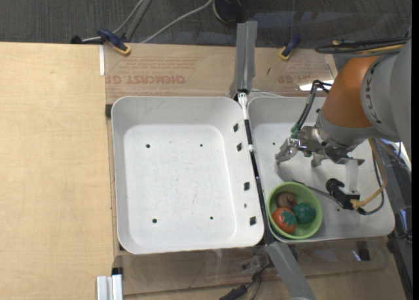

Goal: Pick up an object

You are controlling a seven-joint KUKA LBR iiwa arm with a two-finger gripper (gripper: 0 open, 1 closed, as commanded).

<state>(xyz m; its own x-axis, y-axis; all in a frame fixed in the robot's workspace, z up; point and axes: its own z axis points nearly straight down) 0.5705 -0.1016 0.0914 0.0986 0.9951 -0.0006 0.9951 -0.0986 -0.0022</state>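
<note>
I see the left bin [180,174] as open floor, free to enter from above. In the right bin [265,135], the green bowl [296,210] fills the near-left corner, just beside the divider [247,141], and the arm [363,102] overhangs the middle.

floor [59,4]: dk grey carpet | bench [46,161]: lt wood | cardboard [170,73] under bins

White bins: 2, side by side, the left bin [131,161] at 9 o'clock and the right bin [262,122] at 3 o'clock. Green bowl [317,225]: 1, at 6 o'clock in the right bin. Contents of bowl: 3, namely 1 brown piece [286,199], 1 orange-red piece [285,219] and 1 teal piece [304,212].
</note>
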